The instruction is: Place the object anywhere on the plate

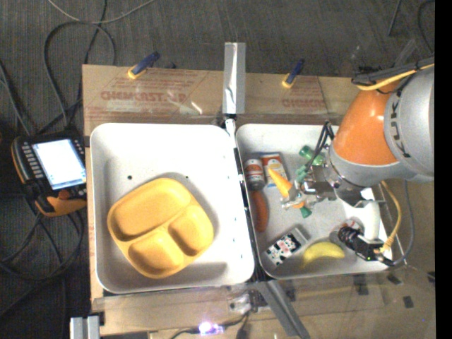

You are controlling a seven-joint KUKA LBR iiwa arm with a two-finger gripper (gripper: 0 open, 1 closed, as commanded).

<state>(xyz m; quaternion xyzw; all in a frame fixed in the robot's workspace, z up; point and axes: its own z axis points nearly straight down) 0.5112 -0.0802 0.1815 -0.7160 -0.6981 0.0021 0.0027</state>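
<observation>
- The grey arm with its orange band reaches in from the right and hangs over the right-hand shallow white bin
- The two-finger gripper sits low over the middle of that bin, its metal parts mixed in with green and orange pieces; whether its fingers are spread or pressed together I cannot tell, and nothing can be made out as pinched between them
- A small orange carrot-shaped piece lies just left of the gripper, slanted, across a white and orange packet
- A short dark brown bottle-like item stands just left of the packet, near the bin's left wall
- Below it a long reddish-brown sausage-shaped thing lies along the same wall
- A small black and white patterned box rests near the front of the right bin, tilted
- A yellow toy banana lies just right of that box, at the bin's front edge
- The yellow plastic plate with three compartments sits in the left-hand shallow white bin, towards its front, well apart from the gripper and from all the items in the other bin
- A handheld control pendant with a lit screen lies off the bench to the left
</observation>
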